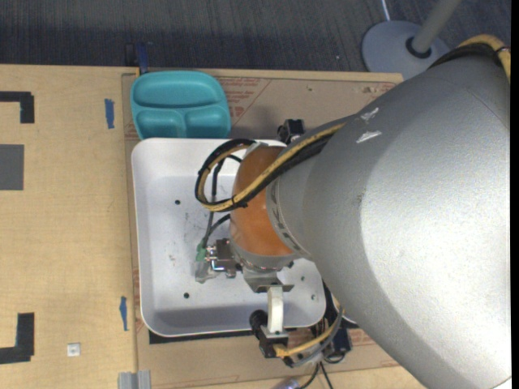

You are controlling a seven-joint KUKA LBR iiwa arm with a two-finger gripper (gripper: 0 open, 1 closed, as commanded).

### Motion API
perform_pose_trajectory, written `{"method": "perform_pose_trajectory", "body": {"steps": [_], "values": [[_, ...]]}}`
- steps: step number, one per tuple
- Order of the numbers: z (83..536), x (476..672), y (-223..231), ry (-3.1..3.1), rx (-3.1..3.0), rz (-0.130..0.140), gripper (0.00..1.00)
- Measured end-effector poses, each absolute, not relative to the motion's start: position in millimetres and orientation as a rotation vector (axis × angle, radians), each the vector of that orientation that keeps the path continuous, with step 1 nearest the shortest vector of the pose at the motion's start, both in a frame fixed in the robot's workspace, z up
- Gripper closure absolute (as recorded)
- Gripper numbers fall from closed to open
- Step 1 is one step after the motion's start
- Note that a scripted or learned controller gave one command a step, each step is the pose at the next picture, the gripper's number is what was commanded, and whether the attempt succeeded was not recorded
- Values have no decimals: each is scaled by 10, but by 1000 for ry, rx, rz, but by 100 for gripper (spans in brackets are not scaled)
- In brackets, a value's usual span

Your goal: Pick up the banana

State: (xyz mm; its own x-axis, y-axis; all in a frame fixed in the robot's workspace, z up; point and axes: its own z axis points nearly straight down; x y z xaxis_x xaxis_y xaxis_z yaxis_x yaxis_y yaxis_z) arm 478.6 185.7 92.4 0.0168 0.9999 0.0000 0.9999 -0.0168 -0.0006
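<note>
Your gripper (217, 262) sits low over the white bin (158, 217), mostly tucked under the grey arm (405, 217) and its orange band (255, 209), so you cannot tell whether it is released or clenched. The arm covers the bin floor to the gripper's right (a large share of it), and you cannot tell where the banana lies. Left of the gripper the floor shows white with dark specks. Beyond the gripper, at the bin's far rim, lies a teal tray (180, 104).
</note>
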Motion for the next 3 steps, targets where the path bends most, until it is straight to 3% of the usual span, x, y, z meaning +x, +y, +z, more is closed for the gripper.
{"method": "perform_pose_trajectory", "body": {"steps": [1,2,3], "values": [[1127,4787,2244,-1781,-2587,2,0],[1130,4786,2244,-1204,-2901,4,0],[1609,4786,1350,-1324,-2846,6,0]]}}
